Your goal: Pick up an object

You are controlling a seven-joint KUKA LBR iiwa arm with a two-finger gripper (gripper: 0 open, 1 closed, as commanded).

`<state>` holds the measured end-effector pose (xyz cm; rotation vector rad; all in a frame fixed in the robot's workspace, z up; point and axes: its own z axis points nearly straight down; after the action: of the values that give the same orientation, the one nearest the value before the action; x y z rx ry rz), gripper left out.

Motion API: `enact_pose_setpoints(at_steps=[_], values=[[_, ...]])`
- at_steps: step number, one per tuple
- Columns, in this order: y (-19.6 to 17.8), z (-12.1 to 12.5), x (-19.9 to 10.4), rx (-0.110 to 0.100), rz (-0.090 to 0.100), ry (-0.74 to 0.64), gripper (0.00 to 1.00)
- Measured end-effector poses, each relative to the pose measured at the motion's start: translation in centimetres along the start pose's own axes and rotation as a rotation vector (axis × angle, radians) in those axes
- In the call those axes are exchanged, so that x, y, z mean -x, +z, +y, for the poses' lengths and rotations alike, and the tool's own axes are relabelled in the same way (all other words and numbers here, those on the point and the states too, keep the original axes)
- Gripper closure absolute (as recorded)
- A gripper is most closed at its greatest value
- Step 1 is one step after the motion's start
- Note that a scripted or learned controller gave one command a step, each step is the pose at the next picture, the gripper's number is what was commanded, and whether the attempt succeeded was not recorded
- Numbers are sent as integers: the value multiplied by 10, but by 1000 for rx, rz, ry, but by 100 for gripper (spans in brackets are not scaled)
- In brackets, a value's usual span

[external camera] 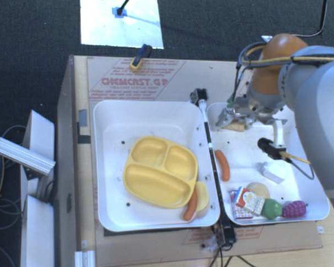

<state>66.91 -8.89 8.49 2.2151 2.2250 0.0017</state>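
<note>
1. Pincer (232, 117) low in the far corner of the right bin (317, 202), just over a tan flat piece (237, 126); grip state impossible to tell.
2. Tan piece beneath it, likely the target; not lifted.
3. Sausage (222, 165), grapes (294, 208), green fruit (271, 208) lying nearer the bin's front, well apart from it.
4. Yellow tray (160, 171) beyond the bin's left wall, out of the way.

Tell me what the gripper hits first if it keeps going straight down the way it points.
Probably the tan object lying at the far end of the right bin, just below the gripper. Depth is hard to judge from this angle, so it could meet the bin floor beside it instead.
</note>
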Motion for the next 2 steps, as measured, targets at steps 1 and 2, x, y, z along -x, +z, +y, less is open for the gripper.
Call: enact_pose_setpoints(at_steps=[1, 2], values=[[-1, 0, 23, 1, -1, 3, 0], [0, 0, 8, 1, 0, 1, 0]])
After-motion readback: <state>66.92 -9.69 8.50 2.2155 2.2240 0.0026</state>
